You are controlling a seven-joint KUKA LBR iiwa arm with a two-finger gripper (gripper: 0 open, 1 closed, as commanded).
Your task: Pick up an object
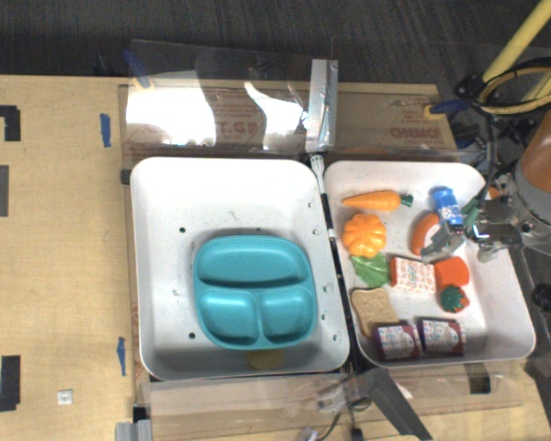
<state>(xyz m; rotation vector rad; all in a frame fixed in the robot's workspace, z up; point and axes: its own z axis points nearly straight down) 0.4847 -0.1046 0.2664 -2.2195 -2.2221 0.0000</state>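
The right white bin (510, 315) holds several toy foods. Among them are a carrot (376, 199), an orange pumpkin (365, 234), a green leaf (372, 269), a blue bottle (444, 202), a red-and-white packet (411, 275), an orange-red pepper (452, 271), a bread slice (376, 308) and two dark cans (397, 340) (440, 336). My gripper (441, 243) reaches in from the right. It hangs low over a red-orange piece (423, 231), just below the blue bottle. Nothing shows as lifted.
In the left white bin (165, 200) lies a teal divided plate (254, 290). A clear plastic sheet and cardboard stand behind both bins. A small red fruit with a green top (453, 299) sits near the cans. Cables and a yellow hose crowd the far right.
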